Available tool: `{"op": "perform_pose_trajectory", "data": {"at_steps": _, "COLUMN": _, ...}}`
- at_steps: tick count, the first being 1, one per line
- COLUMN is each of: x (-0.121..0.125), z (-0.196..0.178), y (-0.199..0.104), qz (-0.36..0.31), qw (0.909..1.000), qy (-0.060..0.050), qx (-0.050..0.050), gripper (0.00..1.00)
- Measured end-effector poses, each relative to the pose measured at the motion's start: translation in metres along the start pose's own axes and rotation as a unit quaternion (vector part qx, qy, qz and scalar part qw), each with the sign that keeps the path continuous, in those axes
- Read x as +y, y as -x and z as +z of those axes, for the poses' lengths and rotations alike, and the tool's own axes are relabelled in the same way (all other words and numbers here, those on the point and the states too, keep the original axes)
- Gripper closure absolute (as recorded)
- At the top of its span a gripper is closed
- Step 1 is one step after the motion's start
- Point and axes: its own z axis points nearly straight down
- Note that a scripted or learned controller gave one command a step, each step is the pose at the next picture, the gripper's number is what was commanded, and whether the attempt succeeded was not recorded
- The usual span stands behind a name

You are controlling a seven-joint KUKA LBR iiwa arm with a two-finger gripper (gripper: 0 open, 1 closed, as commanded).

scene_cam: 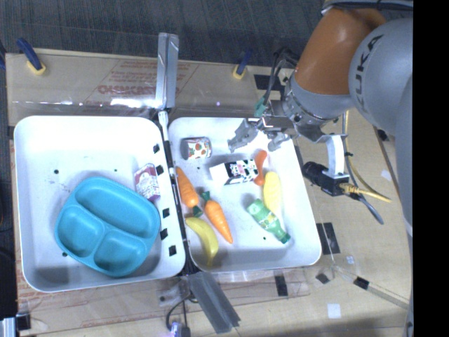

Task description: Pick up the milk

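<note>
Camera view: the gripper (258, 133) is seen over the far part of the right bin (306, 248), its 2 fingers spread apart with nothing between them. The milk (240, 171), a small carton printed in black and white cow patches, lies on the bin floor just below and a little to the left of the fingertips as pictured, that is, toward the near rim. This offset is the relation on which the coming move is judged to turn: a short shift nearward, then a descent.

The carton's long axis is seen to run roughly left to right in the view, slightly tilted. The finger line appears to run much the same way, so a wrist turn may be called for if the narrow sides are to be gripped.

Room is tight. A carrot (260, 164) is touching or nearly touching the carton's right end, and a yellow fruit (272, 192) lies just beyond it. A red can (197, 148) sits near the left end, with a clear gap. 2 more carrots (188, 189) lie nearer the divider, and a green bottle (267, 220) and a banana (203, 236) rest toward the near rim, well apart from the carton.

The floor is smooth white plastic, so the carton could be pushed aside by 1 finger landing early.
</note>
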Motion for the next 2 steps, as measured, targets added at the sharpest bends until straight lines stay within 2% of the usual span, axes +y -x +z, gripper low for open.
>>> {"op": "perform_pose_trajectory", "data": {"at_steps": 1, "x": 0.0, "z": 0.0, "y": 0.0, "qz": 0.0, "qw": 1.0, "qy": 0.0, "qx": 0.0, "gripper": 0.0}}
{"op": "perform_pose_trajectory", "data": {"at_steps": 2, "x": 0.031, "z": 0.119, "y": 0.035, "qz": -0.018, "qw": 0.9998, "qy": -0.001, "qx": 0.0, "gripper": 0.0}}
